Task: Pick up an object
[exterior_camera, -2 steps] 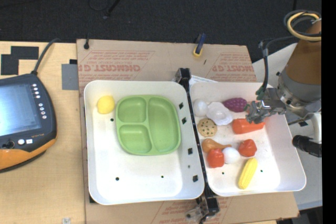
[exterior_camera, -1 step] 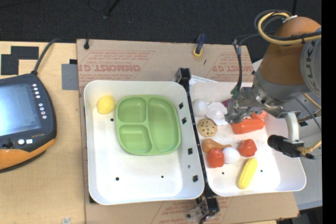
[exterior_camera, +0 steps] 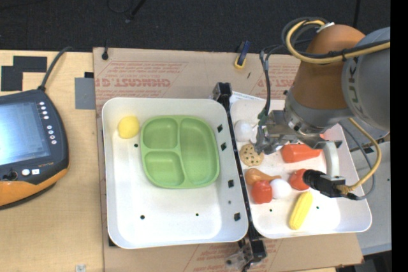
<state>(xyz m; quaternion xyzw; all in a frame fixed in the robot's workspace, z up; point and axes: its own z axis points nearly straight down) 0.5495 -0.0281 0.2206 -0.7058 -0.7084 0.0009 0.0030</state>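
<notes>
Hovering over the right bin (exterior_camera: 357,220), my claw (exterior_camera: 268,140) sits low at its upper left; whether it is spread or pressed together I cannot tell. Item: cookie (exterior_camera: 250,153), flat, just below and left of the claw, the nearest candidate. Item: carrot (exterior_camera: 299,153), just to the claw's right, long axis running left to right. Item: corn cob (exterior_camera: 300,210), farther down, tilted. Item: white ball (exterior_camera: 280,188), beside a tomato (exterior_camera: 261,192). Judgement: the cookie lies closest.
</notes>
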